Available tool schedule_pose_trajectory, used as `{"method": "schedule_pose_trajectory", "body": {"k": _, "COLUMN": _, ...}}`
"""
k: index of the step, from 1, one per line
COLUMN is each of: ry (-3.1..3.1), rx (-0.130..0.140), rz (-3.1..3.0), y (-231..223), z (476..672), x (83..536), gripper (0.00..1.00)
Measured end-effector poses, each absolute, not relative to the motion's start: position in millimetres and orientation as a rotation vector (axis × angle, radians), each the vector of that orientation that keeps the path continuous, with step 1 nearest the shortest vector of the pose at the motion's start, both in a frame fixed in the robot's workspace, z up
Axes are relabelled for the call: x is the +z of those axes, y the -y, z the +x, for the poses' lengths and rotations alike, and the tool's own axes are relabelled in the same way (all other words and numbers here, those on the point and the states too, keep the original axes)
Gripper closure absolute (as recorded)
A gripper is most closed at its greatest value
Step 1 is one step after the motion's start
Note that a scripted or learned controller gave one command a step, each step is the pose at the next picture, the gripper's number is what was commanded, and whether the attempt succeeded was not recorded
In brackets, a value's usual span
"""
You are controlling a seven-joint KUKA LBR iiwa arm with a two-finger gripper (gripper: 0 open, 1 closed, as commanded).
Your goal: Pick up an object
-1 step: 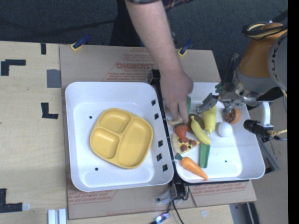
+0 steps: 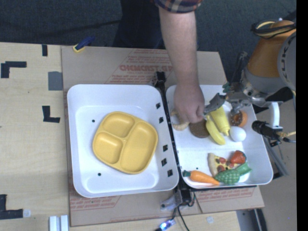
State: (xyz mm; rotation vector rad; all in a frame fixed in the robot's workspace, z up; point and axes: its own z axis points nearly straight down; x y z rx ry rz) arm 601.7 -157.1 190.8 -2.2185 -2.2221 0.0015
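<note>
- Lying in the right bin (image 2: 262,150) are the toy foods: two yellow bananas (image 2: 218,123) are resting side by side in its upper middle, tilted, with a brown disc (image 2: 198,130) touching them on the left and a white egg (image 2: 237,134) just beside them on the right; an orange-red piece (image 2: 238,118) is sitting above the egg
- Sitting toward the front of that bin are a pizza slice (image 2: 217,163), a red strawberry (image 2: 237,157), a green leafy piece (image 2: 233,176) and an orange carrot (image 2: 202,177), all close together
- Hovering over the bananas' upper end is the gripper (image 2: 226,99); whether its fingers are wide or narrow, I cannot tell, and nothing is visibly sitting between them
- Reaching down from the top edge is a person's hand (image 2: 187,105), in a plaid sleeve, resting on a pale round item (image 2: 179,124) at the bin's left wall
- Sitting in the left bin (image 2: 79,129) is a yellow divided plate (image 2: 125,142), well apart from the foods
</note>
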Motion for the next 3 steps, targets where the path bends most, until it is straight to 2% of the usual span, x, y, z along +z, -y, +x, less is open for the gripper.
{"method": "schedule_pose_trajectory", "body": {"k": 1, "ry": 2.219, "rx": 0.008, "rz": -2.216, "y": 160.9, "z": 603.6, "x": 127.7, "gripper": 0.0}}
{"method": "schedule_pose_trajectory", "body": {"k": 2, "ry": 2.223, "rx": 0.001, "rz": -2.222, "y": 160.4, "z": 604.1, "x": 83.7, "gripper": 0.0}}
{"method": "schedule_pose_trajectory", "body": {"k": 3, "ry": 2.23, "rx": -0.005, "rz": -2.226, "y": 161.0, "z": 606.8, "x": 99.0, "gripper": 1.0}}
